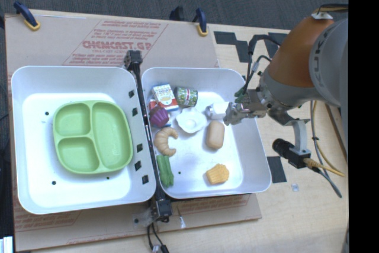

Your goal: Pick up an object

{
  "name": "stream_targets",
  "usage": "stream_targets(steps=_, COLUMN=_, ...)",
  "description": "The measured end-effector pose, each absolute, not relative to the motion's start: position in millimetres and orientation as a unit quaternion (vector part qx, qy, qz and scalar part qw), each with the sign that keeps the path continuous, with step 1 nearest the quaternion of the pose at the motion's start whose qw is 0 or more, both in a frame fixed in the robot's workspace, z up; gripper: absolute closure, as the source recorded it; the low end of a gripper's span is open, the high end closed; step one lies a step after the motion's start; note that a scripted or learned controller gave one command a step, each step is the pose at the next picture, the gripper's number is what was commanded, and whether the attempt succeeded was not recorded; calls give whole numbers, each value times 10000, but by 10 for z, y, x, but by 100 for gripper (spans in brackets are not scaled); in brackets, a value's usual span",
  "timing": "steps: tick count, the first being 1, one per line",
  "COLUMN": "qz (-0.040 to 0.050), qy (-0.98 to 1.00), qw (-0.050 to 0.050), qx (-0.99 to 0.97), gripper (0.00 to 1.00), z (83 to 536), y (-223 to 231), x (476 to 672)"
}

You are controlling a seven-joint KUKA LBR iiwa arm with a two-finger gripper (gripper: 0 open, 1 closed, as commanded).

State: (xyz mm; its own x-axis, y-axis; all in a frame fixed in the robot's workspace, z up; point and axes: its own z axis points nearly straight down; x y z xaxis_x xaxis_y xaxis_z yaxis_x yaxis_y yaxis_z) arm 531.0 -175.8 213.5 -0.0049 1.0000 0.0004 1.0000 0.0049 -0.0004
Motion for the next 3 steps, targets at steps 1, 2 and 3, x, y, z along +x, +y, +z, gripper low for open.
stream_targets(steps=1, qz=1, qy=-7089, qw=4, qx=-7053, gripper=0, z=2134, y=-1757, x=5309)
stream_targets(steps=2, qz=2, qy=-7097, qw=-4, qx=-7045, gripper=0, z=916, y=-1798, x=5884)
stream_targets(steps=3, qz=3, qy=-7113, qw=10, qx=-7029, gripper=100, z=1020, y=-1792, x=5887)
